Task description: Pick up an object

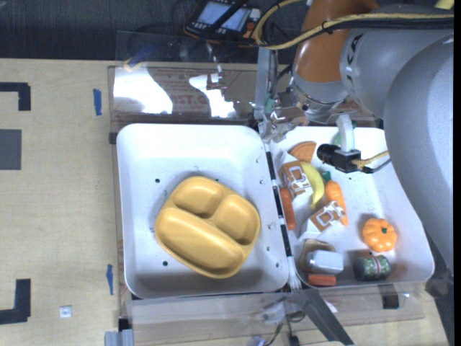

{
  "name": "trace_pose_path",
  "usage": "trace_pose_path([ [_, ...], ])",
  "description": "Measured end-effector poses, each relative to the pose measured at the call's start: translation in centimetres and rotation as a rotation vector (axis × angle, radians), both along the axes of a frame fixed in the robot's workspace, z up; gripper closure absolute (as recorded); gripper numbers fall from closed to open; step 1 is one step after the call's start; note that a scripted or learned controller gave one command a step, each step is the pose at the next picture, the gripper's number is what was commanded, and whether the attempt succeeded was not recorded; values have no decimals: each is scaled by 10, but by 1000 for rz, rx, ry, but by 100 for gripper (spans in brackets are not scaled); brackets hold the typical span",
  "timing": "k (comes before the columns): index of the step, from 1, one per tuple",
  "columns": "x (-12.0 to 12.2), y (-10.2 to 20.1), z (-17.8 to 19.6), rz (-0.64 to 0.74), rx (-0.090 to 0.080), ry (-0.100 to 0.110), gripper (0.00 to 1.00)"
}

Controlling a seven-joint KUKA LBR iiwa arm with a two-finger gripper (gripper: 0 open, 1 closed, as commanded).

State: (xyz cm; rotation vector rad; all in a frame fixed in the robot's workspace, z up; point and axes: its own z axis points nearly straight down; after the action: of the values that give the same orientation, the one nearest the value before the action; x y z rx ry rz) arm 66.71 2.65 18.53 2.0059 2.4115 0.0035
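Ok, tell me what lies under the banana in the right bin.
The banana lies across a brown-and-white packet, with a similar packet at its lower end and a carrot alongside. Whatever sits directly beneath the banana is covered.

Grey arm [410, 85], smooth rounded casing, glossy orange band [324, 38] above wrist, yellow cable [338, 26] along housing, metal wrist fittings

Two white bins [137, 193], one yellow bread loaf [207, 225], one banana [315, 182], one pumpkin [379, 234], one can [372, 267].

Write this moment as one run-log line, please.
arm: over right bin | gripper: at its far-left corner | left bin: yellow loaf
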Motion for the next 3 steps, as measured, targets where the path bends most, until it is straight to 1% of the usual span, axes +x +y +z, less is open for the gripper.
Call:
trace_pose_path([
  [1,0,-64,28,47,-1,0,100],
  [2,-73,11,33,199,2,7,100],
  [3,-38,-50,111,51,0,1,100],
])
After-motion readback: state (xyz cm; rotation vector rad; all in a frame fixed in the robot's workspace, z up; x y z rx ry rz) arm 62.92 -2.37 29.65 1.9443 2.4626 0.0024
